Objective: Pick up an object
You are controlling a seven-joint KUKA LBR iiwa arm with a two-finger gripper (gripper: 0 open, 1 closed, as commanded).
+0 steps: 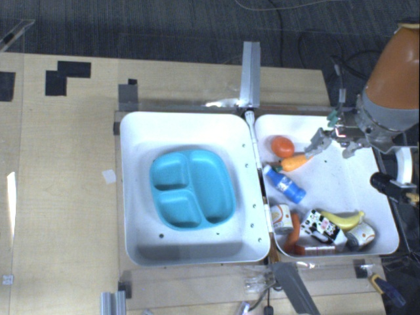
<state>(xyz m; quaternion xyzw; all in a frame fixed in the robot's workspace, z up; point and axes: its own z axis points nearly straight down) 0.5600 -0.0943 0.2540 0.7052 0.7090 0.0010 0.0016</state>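
The grey arm with its orange band is reaching in over the right-hand shallow white bin (387, 241), and its end effector (336, 138) is hanging above the bin's far half, near the far wall. Its two dark fingers are standing spread apart, one slanting toward the bin's middle and one toward the right wall, and nothing is lying between them.

No single object is named by the task, so any piece in this bin is a candidate. The nearest ones are a round orange-red tomato-like ball (283, 146) and a small orange carrot-shaped toy (294, 162), touching each other close to the divider between the bins. A blue and white plastic bottle (285, 184) is lying on its side just beside them, toward the near edge. Along the near wall a yellow toy banana (346, 219) is resting on a black-and-white patterned block (317, 224), with a red sausage-shaped piece (296, 228) crowding in beside it.

The left-hand white bin (131, 195) is carrying a light blue plastic compartment plate (193, 188).

The likely trouble, as I judge it, is this: the end effector is sitting off to one side of the tomato and carrot, so a straight descent may be closing on bare bin floor. Round, smooth pieces may also be rolling or squirting away as the fingers close, and the heaped cluster at the near wall is leaving little room for a finger to slip down.
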